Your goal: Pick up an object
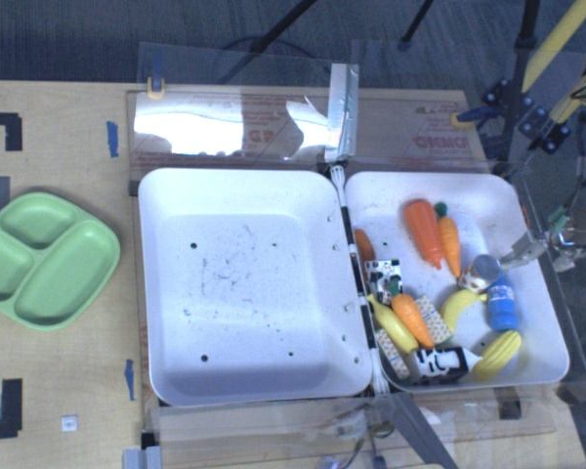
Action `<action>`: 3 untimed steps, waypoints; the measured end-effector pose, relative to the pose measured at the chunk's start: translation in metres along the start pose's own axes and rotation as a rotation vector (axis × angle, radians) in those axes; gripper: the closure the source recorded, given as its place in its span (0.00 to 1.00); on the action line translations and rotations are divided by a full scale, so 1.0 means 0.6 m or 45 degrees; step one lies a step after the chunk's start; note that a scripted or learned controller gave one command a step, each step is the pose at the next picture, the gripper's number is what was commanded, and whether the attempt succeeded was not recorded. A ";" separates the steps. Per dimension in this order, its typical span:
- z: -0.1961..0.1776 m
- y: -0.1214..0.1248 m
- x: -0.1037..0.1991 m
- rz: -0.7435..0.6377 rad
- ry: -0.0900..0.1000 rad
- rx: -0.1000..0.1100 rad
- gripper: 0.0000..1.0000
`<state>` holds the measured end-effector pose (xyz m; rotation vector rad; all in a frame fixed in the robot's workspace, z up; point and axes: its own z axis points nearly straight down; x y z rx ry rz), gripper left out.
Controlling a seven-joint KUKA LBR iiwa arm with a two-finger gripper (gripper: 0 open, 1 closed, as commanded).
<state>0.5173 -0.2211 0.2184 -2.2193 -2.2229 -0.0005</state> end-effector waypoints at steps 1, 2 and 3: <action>0.060 0.033 0.075 -0.279 0.001 0.001 0.00; 0.145 0.110 0.090 -0.581 -0.003 -0.004 0.00; 0.217 0.151 0.068 -0.772 -0.005 -0.007 0.00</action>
